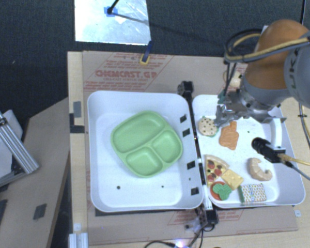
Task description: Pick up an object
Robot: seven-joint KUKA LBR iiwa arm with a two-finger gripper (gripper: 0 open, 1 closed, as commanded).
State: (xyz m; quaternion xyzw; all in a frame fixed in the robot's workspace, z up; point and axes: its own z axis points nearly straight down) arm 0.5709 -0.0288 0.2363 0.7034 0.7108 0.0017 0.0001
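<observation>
The hand point(226, 117) (grip state unreadable) hovers by the cookie point(207, 126) at the right bin's point(292, 192) far edge; crowding could spoil the grasp.

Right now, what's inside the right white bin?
Right white bin: round cookie, orange flat toy, pizza slice, yellow wedge, croissant, patterned block. The gripper covers its back corner.

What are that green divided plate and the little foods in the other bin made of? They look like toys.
The green divided plate looks like moulded plastic: one even colour, a soft sheen, rounded compartment walls. The cookie, pizza slice and croissant look like toy food, probably plastic or rubber, with flat painted colours. The white bins also seem to be smooth plastic.
</observation>
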